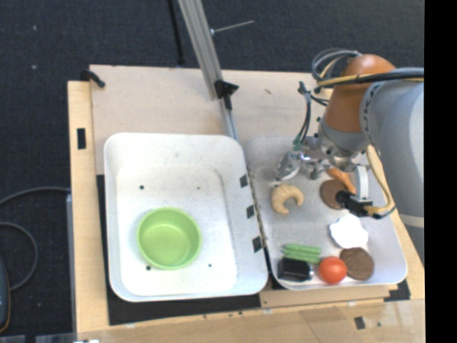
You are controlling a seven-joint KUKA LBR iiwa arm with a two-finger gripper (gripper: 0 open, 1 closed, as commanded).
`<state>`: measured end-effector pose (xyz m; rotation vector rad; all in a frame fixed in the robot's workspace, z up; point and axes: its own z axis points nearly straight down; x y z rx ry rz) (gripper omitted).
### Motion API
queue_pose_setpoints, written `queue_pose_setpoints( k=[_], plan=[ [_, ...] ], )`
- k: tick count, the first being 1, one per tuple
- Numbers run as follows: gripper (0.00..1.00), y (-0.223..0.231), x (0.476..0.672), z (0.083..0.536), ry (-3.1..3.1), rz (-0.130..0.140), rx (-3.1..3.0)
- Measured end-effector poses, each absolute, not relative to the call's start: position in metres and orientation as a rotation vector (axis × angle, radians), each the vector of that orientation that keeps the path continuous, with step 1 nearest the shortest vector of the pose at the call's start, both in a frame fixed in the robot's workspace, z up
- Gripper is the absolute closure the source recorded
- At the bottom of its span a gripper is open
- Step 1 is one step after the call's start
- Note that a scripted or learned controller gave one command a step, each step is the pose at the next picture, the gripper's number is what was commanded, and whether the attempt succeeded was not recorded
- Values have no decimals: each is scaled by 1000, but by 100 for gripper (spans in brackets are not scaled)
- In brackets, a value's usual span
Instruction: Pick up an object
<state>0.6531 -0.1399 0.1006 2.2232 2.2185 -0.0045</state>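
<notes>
We look down at a slant on a wooden bench (157, 102) that carries two shallow white bins side by side. The left bin (178, 163) holds a lime-green bowl (168, 238), sitting upright toward its near left part.

The right bin (389, 252) holds a scatter of small toy foods. A tan croissant (286, 197) lies near the bin's left-centre. Toward the near edge we see a green pea pod (300, 251), and just in front of it a small black block (293, 269). Beside the block sits a red tomato (332, 270), touching or nearly touching a round brown cookie (357, 263) on its right. Above the cookie lies a white, irregular piece (348, 230). Farther back, a second brown disc (333, 194) rests partly under the arm's cables.

The grey arm (396, 141) reaches in from the right, with its orange band (350, 98) above the wrist. Its gripper (289, 168) hangs low over the far left part of the right bin, just behind the croissant and apart from it. We see metal fingers pointing down and left, with nothing visibly between them; we cannot tell how wide they stand.

A slanted metal pole (203, 41) crosses the back of the bench.
</notes>
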Motion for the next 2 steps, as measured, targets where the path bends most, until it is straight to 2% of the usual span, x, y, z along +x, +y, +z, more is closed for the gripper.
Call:
queue_pose_setpoints(
  k=[1,2],
  plan=[
    [100,-141,654,113,2215,-1,2223],
    [100,-151,658,168,2221,-3,2224]
  ],
)
